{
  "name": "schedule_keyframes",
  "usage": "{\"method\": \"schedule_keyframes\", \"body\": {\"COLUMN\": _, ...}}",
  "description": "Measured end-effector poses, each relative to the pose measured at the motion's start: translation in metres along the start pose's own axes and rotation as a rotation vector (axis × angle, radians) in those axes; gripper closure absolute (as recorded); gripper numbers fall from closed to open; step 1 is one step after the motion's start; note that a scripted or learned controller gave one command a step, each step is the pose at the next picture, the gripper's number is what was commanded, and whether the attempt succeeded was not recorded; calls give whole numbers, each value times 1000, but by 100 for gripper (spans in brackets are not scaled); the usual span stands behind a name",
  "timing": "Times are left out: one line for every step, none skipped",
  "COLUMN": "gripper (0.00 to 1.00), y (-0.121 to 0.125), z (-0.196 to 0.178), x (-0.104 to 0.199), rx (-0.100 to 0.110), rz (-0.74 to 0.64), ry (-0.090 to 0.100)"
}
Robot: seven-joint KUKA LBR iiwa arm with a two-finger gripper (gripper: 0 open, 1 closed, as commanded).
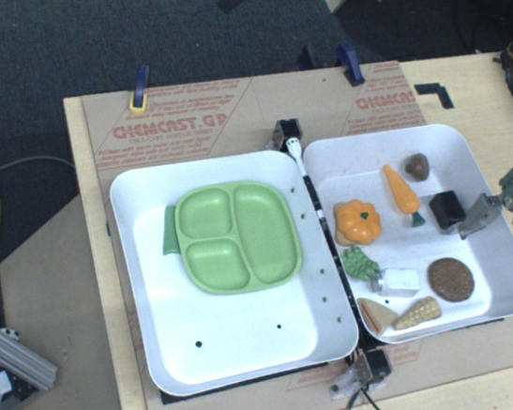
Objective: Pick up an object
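The right bin (477,154) holds several toy foods: an orange pumpkin (357,221), a carrot (401,190), a small brown ball (416,166), a black block (446,210), a round brown patty (451,279), a green broccoli piece (359,262), a white piece (400,280), a bread wedge (376,311) and a ridged tan cone (417,313). My gripper (481,213) reaches in at the bin's right edge. It sits just right of the black block and above the patty, with nothing visibly held.
The left bin (159,317) carries a green divided plate (237,235). Clamps and a black bracket (287,132) sit along the bench's far edge. Cables (377,391) hang at the front between the bins.
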State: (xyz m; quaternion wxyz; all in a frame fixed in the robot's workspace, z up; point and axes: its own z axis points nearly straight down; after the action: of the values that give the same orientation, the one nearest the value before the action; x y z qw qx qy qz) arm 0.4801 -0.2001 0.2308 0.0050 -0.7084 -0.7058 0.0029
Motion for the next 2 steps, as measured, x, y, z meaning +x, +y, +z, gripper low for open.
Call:
{"method": "schedule_keyframes", "body": {"gripper": 0, "y": 3, "z": -5, "x": 0, "rx": -11, "rz": -4, "ry": -3}}
{"method": "schedule_keyframes", "body": {"gripper": 0, "y": 5, "z": 39, "x": 6, "rx": -6, "rz": -4, "ry": 0}}
